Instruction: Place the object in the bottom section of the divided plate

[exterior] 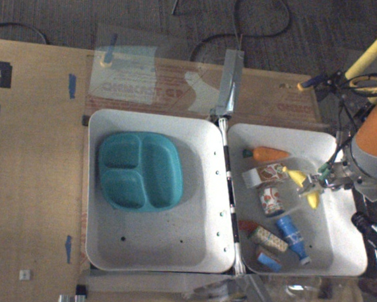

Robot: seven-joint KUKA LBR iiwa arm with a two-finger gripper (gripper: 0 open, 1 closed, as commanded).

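— What's nearest us?
— Front of the right bin [337,257]: a small blue-orange thing [269,259] at the front wall, too small to ID. Behind it a patterned block [270,238] w/ a red bit at its left end, and a blue bottle [293,237] lying slanted.
— Mid-bin?
— A little printed can [271,201], a grey-white packet [260,176], then a carrot [268,154] toward the back wall.
— And the claw?
— Gripper [312,186] sits over a yellow banana [304,187], right side of that bin. Its tips blur into the banana, so open or closed, can't tell. Arm's cut off by the edge.
— The plate?
— Teal divided plate [139,170] in the left bin [159,250], upper left part, well apart from the toys. Sections look bare.
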